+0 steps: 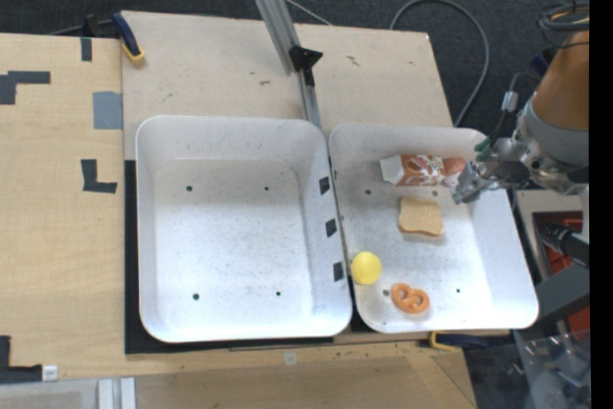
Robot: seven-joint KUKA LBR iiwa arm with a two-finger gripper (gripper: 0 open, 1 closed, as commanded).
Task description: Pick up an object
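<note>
The right bin [498, 273] holds a clear packet with reddish contents [423, 170] near its far side. A tan bread slice [420, 217] lies just in front of it. At the bin's left wall sits a yellow ball [366, 267], and an orange pretzel [410, 299] lies close to the near edge. My gripper [469, 183] hangs over the right part of this bin, right next to the packet's right end and up-right of the bread slice. Nothing shows between its fingers.
The left bin [230, 225] sits beside the right one with a black divider strip between them. A metal pole [273, 0] slants over the bench's far side. A cable loops behind the right bin. The arm's orange band [565, 81] is at the right edge.
</note>
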